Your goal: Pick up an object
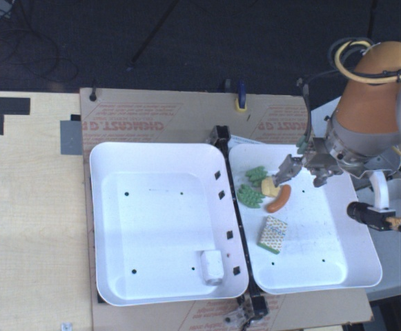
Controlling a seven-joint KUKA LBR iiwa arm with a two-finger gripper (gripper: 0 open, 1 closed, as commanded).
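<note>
The yellow block (270, 187) sits in the right bin (355, 271), near the wall between the two bins. It is packed in tight. The green toy (252, 187) touches its left side and the orange sausage (278, 198) lies just below it.

The gripper (285, 172) is right over the block. I cannot tell how its grabbing end is set.

What could go wrong? The toys are so close that the gripper may push the sausage or the green toy away, or grab two at once. The block may also slip out.

The patterned sponge (273, 234) lies alone lower down, with bare floor all around it. The right half of this bin is open. The left bin (117, 281) has one white block (212, 265) near its bottom edge and lots of room.
</note>
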